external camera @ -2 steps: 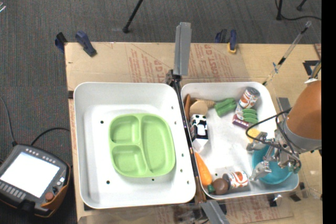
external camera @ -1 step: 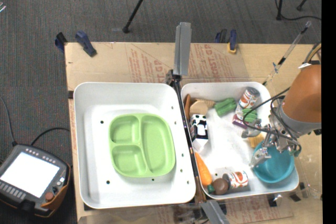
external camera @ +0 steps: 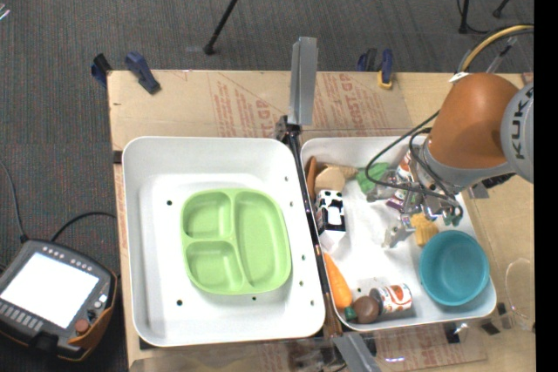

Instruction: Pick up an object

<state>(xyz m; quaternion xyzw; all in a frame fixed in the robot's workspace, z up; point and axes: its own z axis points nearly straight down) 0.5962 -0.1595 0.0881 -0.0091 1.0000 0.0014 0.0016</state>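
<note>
**benchwatcher:** Over in the right bin (external camera: 353, 154), the arm (external camera: 475, 122) comes in from the right with its orange section covering the bin's back right corner. The gripper (external camera: 408, 226) hangs low over the middle of the bin, next to a small yellow object (external camera: 425, 230) that might be corn, though it's too small to be sure. I can't tell if the gripper is open, closed or holding anything, because cables and metal bits clutter that spot.

**tray_guy:** What else is in there?

**benchwatcher:** A teal bowl (external camera: 453, 267) sits in the front right corner, just beside the yellow object. A carrot (external camera: 337, 279) lies along the left wall. A black and white cow-patterned item (external camera: 331, 212) is further back on that wall, with a tan rounded thing (external camera: 330, 180) behind it. Near the front edge there's a small can with an orange label (external camera: 394, 298) on its side, touching a brown lump (external camera: 367, 308) I can't identify. Something green (external camera: 370, 182) peeks out near the arm, partly covered by cables.

**tray_guy:** And the left bin?

**benchwatcher:** The left bin (external camera: 148, 187) holds a green divided plate (external camera: 235, 241) with three compartments, roughly in the middle. A tablet-like pendant (external camera: 48, 292) lies on the floor at lower left, cut off by the frame.
</note>
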